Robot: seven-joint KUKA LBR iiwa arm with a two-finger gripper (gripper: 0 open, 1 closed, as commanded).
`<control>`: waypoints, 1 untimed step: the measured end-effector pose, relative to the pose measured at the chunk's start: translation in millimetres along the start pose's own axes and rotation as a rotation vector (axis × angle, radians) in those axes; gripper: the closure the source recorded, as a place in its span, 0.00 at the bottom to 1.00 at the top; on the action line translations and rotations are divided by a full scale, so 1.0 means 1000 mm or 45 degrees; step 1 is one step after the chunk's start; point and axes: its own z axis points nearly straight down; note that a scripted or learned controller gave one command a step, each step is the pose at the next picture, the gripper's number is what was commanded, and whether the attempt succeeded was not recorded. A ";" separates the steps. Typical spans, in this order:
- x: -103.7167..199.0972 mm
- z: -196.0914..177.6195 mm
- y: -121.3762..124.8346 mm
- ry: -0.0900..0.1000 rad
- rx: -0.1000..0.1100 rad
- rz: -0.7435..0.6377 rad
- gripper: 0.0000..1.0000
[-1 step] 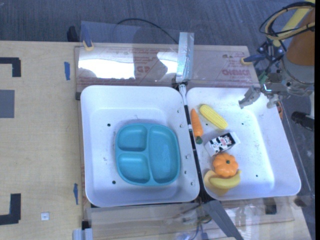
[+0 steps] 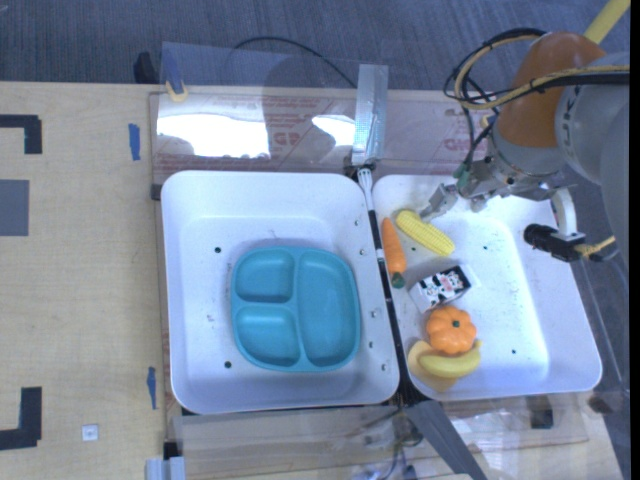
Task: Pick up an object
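Observation:
My gripper [image 2: 458, 202] hangs over the back of the right bin [image 2: 545, 313], open, with nothing between its fingers. One fingertip [image 2: 437, 205] points down-left, just above and to the right of a yellow corn cob [image 2: 423, 232]. An orange carrot [image 2: 394, 247] lies along the bin's left wall. Below the corn sits a small black and white packet [image 2: 441, 285]. Toward the front, an orange pumpkin [image 2: 451, 330] rests against a yellow banana [image 2: 447, 362].
The left bin [image 2: 190, 268] holds a teal divided plate [image 2: 296, 306]. A clear panel with a grey post [image 2: 370, 118] stands behind both bins. Cables [image 2: 480, 68] loop above the wrist, and a black fitting [image 2: 548, 240] sticks out over the right bin's far side.

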 end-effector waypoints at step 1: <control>0.031 0.009 -0.032 -0.010 -0.022 -0.189 0.00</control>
